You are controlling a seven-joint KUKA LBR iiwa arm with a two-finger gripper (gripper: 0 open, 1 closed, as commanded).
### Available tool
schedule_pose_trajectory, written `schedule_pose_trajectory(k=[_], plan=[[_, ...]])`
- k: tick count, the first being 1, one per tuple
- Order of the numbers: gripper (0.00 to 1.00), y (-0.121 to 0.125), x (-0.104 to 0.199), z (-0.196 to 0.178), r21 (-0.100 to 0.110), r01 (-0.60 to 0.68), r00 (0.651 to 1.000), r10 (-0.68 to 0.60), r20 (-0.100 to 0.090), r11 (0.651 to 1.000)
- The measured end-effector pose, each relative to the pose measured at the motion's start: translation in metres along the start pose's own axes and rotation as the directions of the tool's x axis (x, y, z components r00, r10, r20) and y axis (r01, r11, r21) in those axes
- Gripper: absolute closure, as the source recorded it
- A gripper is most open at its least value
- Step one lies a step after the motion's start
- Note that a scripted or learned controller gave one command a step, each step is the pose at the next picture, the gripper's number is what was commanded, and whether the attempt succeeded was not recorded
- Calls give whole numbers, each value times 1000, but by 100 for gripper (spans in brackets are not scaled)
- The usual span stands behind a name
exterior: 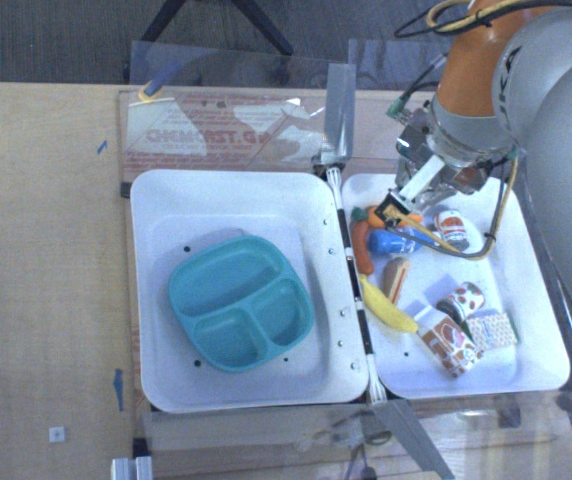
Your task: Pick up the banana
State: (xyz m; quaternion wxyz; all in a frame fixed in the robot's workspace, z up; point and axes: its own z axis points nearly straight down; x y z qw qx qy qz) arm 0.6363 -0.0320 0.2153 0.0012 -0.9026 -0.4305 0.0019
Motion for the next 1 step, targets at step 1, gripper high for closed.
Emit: schedule_pose_trajectory(k=[1], plan=[[100, -44, -38, -22, 1, -182, 983, 182, 0, 983]])
